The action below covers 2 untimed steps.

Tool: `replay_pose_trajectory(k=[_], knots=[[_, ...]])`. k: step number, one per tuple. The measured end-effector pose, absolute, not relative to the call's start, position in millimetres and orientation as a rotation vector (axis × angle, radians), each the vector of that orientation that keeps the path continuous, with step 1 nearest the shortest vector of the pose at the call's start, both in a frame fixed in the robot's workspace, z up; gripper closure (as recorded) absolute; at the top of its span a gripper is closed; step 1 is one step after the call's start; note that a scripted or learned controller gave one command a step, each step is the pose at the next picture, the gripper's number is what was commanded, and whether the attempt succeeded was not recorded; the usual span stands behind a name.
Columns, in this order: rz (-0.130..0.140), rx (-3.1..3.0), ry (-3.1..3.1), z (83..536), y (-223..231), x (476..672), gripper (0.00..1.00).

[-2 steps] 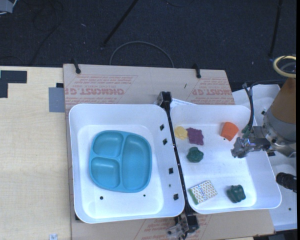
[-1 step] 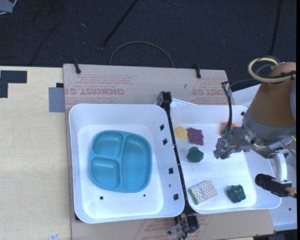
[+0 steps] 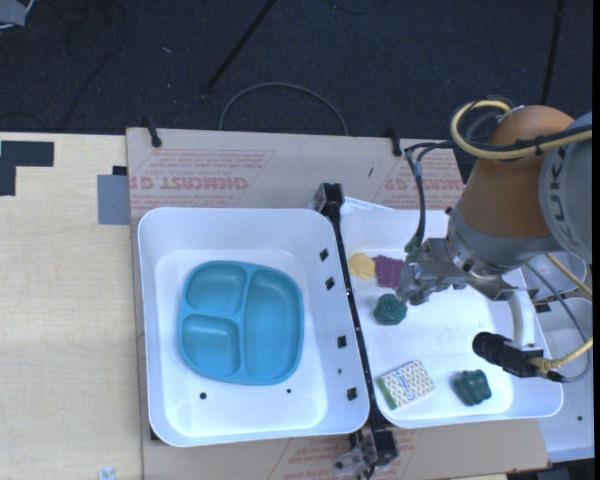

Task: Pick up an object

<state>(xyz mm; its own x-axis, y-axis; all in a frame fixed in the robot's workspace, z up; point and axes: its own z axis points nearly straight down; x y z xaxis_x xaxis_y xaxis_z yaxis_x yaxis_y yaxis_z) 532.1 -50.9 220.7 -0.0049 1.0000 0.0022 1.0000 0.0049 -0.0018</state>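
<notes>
My gripper (image 3: 412,286) hangs low in the right bin (image 3: 540,400), at its left-centre. Right beside it lie a purple object (image 3: 388,268) and a yellow object (image 3: 361,264), with a dark green lump (image 3: 389,311) just below the fingertips. Nothing shows between the fingers. A patterned white block (image 3: 405,383) and a teal object (image 3: 471,387) lie near the bin's front edge.
The left bin (image 3: 160,268) holds a blue divided plate (image 3: 242,322). A black divider rail (image 3: 345,308) runs between the bins. The arm's grey body and orange band (image 3: 520,183) overhang the right bin's back right, with cables and a black fitting (image 3: 505,353) trailing.
</notes>
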Motion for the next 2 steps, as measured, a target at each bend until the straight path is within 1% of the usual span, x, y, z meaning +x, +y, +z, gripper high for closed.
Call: replay_pose_trajectory(k=[1,2], knots=[[0.002,-2.213,-2.224,217.0,9.4,535.1,1.00],[0.000,-2.213,-2.225,228.0,66.8,546.2,1.00]])
